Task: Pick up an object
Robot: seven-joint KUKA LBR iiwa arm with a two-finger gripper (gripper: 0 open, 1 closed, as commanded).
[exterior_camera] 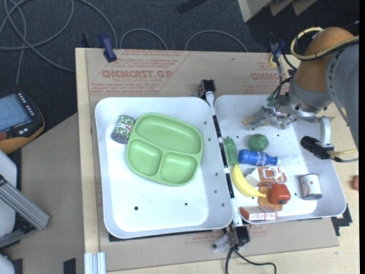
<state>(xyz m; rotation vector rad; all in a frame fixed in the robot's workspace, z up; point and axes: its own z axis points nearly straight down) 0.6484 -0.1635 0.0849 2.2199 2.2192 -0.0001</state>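
Camera view is showing the arm [328,67] reaching in from the right over the right bin [331,201], its gripper [272,114] hanging low near that bin's far edge. Its fingers [255,119] are spreading wide, with nothing between them. Just in front of the gripper a green ball [258,142] is lying, and next to that a blue bottle [256,157]. A banana [245,184] is resting beside the divider, with a red pepper [279,194] touching its near end and a small can [310,186] sitting apart to the right. A green bottle [230,150] is lying along the divider. Over in the left bin [154,210] a green tray [164,149] is sitting with a small patterned roll [122,128] touching its left rim.
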